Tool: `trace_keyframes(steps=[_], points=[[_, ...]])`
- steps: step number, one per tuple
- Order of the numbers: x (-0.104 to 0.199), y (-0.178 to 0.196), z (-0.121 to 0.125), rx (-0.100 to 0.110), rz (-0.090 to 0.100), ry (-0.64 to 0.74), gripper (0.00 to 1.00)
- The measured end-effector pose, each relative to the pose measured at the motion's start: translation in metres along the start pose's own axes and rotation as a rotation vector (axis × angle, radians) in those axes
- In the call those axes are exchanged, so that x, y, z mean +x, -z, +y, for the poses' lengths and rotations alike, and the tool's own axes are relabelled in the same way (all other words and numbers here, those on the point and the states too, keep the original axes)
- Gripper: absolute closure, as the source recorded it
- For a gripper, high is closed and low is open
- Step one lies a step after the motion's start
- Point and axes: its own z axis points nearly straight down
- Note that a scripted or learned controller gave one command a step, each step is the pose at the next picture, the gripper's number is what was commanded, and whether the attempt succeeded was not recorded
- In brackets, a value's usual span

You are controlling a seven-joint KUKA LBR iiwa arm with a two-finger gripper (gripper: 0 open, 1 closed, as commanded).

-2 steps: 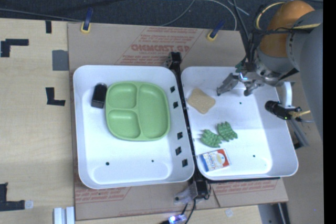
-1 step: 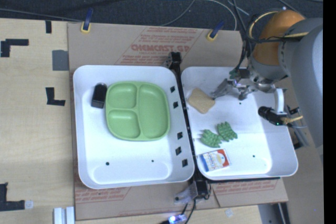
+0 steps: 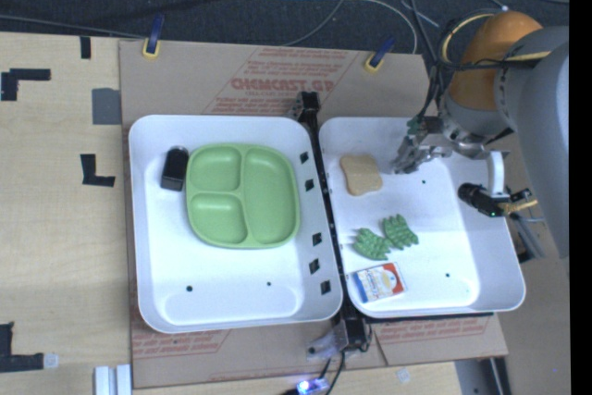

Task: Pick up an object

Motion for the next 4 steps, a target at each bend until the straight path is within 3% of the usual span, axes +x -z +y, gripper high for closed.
trace_keyframes(steps=[4], points=[[0.003, 0.174, 0.009, 0.002, 0.003, -0.002, 1.0]])
